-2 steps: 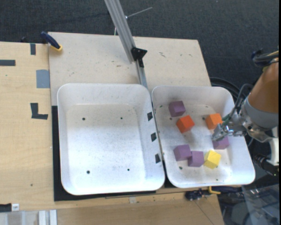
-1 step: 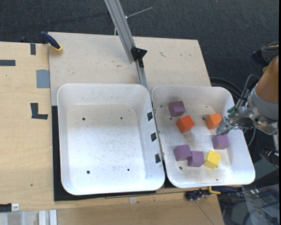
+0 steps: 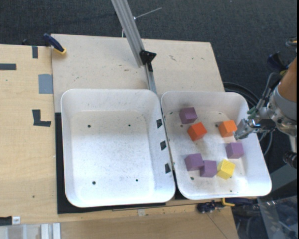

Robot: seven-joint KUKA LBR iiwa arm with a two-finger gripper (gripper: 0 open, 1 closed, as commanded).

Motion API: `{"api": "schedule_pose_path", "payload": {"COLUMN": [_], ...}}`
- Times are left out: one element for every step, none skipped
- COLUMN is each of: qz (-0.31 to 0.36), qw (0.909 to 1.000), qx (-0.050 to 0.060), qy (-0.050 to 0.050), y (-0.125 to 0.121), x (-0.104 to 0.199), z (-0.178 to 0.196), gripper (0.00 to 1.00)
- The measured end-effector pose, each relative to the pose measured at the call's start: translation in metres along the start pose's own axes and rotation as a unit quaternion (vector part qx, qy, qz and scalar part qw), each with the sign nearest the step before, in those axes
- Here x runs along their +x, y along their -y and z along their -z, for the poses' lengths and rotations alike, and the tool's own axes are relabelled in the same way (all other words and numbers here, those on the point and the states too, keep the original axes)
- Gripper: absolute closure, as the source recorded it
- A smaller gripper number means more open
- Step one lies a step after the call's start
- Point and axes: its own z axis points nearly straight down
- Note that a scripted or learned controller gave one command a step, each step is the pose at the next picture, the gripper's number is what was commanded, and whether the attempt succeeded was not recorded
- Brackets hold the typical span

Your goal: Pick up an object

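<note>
End effector [image 3: 244, 130] at right bin's [image 3: 254, 180] right rim, just beside orange block [image 3: 227, 128]. Finger opening: cannot tell; nothing visibly held. Advice: centre over block, straddle flat faces, avoid bin wall and purple block [image 3: 234, 150] below.

Single fixed camera above bench [image 3: 20, 133], looking down aslant at both bins [image 3: 70, 103].

the arm [image 3: 288, 101] is cut off by the picture's right edge, leaving just the wrist part in sight. the end effector [image 3: 242, 131] is small and blurred against the right bin's rim [image 3: 253, 114]; whether it touches the orange cube [image 3: 227, 128] just beside it cannot be told.
</note>
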Motion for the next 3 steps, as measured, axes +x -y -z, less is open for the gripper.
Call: {"api": "schedule_pose_path", "payload": {"qz": [0.003, 0.002, 0.002], "qw": [1.0000, 1.0000, 1.0000], "qx": [0.001, 0.001, 0.002], "qy": [-0.001, -0.001, -0.001], "y": [-0.023, -0.052, -0.083], "x": [0.057, 0.098, 0.142], "z": [0.001, 0.004, -0.010], "gripper": [1.00, 1.00, 1.00]}}
